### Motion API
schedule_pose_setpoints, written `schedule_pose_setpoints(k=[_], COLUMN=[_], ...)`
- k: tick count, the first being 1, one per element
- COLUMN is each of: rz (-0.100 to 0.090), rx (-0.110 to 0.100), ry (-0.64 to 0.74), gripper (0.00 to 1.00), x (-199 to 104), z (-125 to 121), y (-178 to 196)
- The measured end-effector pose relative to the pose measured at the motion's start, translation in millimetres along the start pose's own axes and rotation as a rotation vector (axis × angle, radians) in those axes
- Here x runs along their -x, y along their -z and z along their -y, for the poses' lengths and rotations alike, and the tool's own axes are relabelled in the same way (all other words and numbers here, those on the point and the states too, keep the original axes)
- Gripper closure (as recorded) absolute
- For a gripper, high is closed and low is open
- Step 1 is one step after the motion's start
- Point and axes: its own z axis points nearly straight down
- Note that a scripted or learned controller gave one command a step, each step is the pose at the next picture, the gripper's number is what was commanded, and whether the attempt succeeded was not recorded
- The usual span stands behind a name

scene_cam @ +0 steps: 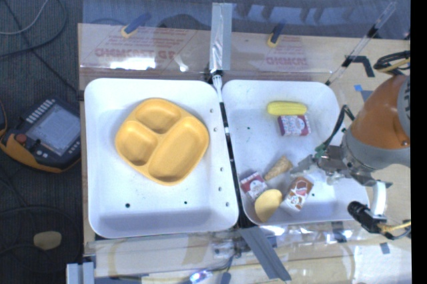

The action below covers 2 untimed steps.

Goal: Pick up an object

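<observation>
The right bin [257, 97] holds several small items. A yellow corn cob [287, 107] lies at the back, with a dark red box [293, 125] just in front of it. Toward the front lie a tan roll [278, 168], a red-and-white packet [252, 183], a yellow round piece [267, 203] and a small brown-and-white carton [300, 192]. My gripper [325, 158] hangs low over the bin's right side, just right of the tan roll and above the carton. The orange-banded wrist [380, 123] rises behind it. I see nothing held.
The left bin [107, 199] carries a yellow divided plate [162, 140]. A metal divider [221, 43] and clear panels stand behind the bins. On the floor at left are a teach pendant [43, 136] and cables. Clamps and cables crowd the bench's right edge.
</observation>
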Motion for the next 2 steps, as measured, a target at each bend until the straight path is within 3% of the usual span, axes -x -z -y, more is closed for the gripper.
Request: schedule_pose_setpoints(k=[1, 2], rz=[0.012, 0.007], rx=[0.017, 0.02], ry=[0.269, 0.274], gripper=[0.0, 1.0], x=[-31.7, -35.9], z=[3.4, 1.3], y=[-15.4, -5.9])
